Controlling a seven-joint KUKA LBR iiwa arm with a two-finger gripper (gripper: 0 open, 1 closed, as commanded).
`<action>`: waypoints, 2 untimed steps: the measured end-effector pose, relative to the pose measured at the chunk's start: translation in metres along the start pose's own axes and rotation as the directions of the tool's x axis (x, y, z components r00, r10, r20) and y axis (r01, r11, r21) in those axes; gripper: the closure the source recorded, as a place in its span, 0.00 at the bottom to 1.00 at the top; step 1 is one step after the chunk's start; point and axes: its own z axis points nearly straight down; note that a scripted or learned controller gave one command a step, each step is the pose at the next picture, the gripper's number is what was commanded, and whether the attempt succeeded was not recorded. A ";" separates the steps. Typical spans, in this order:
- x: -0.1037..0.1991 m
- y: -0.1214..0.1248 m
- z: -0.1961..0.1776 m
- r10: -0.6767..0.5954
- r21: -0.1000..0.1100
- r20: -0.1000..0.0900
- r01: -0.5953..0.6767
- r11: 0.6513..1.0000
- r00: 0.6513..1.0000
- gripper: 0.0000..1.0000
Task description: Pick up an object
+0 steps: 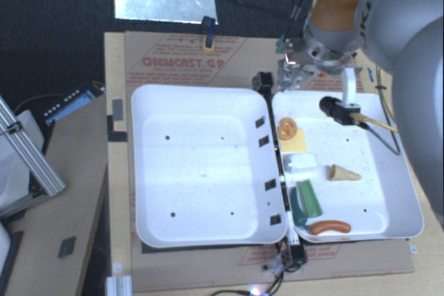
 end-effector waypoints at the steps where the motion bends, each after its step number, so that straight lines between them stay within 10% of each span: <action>1: 0.060 0.000 -0.036 0.000 0.002 -0.001 0.000 1.000 1.000 1.00; 2: 0.116 0.000 -0.048 0.002 0.004 0.000 -0.002 1.000 1.000 1.00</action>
